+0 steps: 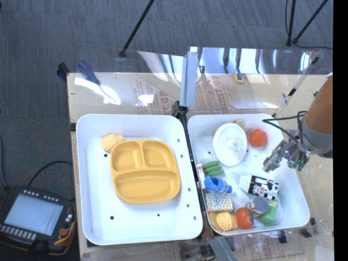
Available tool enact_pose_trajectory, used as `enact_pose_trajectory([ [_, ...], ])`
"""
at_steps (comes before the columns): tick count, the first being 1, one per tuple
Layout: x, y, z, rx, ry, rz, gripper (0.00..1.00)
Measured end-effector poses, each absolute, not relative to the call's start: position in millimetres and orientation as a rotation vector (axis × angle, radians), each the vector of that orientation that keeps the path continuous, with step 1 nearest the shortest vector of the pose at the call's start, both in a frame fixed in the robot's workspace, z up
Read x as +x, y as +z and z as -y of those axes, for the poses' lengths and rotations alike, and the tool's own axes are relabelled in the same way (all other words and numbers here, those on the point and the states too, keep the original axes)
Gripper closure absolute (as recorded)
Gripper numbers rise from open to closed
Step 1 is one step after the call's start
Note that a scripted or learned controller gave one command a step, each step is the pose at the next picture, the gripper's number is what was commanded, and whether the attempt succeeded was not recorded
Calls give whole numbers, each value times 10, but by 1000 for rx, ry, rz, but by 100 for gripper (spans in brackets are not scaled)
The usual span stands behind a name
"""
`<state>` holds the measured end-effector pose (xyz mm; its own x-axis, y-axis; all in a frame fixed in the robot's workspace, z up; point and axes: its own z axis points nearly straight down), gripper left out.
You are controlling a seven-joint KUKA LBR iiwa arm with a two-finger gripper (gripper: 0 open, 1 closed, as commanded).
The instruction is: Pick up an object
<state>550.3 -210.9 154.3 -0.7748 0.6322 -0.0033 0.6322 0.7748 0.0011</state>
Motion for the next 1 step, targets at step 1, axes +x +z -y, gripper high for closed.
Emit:
enact_pose_trajectory([
  [1,5730,860,1528,1189,1,-2910,100],
])
